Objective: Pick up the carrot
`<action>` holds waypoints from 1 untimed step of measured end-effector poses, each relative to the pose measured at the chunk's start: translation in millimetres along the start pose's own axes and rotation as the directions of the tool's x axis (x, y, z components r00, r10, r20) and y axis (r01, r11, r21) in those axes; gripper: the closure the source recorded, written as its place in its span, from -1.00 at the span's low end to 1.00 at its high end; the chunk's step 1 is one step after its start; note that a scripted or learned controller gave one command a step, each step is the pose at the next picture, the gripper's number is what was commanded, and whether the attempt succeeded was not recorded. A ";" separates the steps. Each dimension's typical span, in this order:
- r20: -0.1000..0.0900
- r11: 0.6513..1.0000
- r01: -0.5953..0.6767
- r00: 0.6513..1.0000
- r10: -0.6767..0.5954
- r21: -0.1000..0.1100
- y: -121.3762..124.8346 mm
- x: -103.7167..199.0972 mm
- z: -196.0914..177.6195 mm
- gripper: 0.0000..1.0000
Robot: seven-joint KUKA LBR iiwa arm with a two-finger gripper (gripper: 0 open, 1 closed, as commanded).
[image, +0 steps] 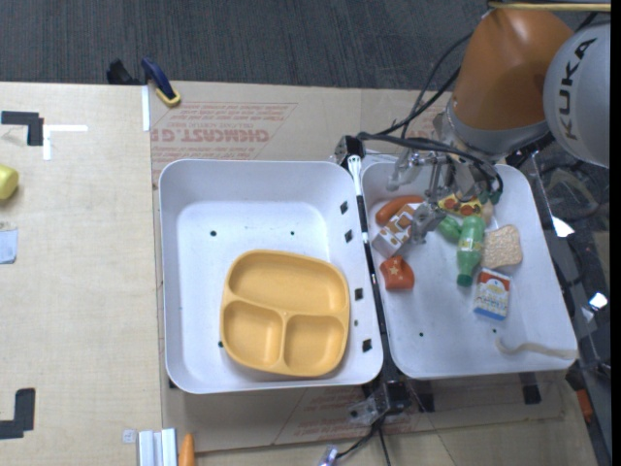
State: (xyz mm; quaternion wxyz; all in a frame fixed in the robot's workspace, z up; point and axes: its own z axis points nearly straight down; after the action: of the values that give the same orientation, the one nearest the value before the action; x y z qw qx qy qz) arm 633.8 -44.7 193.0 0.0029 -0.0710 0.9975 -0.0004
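Operator, your arm [524, 66] reaches in from the right and hangs over the far end of the right bin [543, 328]. The gripper [434, 184] sits low among cables and metal parts there, and you cannot tell from this angle how it is set or whether anything is in it.

The carrot [398, 207] lies at the far left of the right bin, an orange-red shape just beside the gripper; its right end is covered by the gripper parts. Whether they touch cannot be made out.

Near it you have a tomato [397, 275], a green bottle [470, 246], a slice of bread [502, 248] and a small carton [492, 294]. More items under the wrist are too cluttered to identify.

The left bin [194, 280] holds a yellow divided plate [284, 312].
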 end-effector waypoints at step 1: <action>-0.003 0.990 0.140 0.990 -0.140 -0.004 138.5 68.4 0.5 -1.00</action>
State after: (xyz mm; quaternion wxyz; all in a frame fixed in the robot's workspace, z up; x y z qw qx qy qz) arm 546.5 82.7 191.9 0.0010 -0.1408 0.9900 0.0010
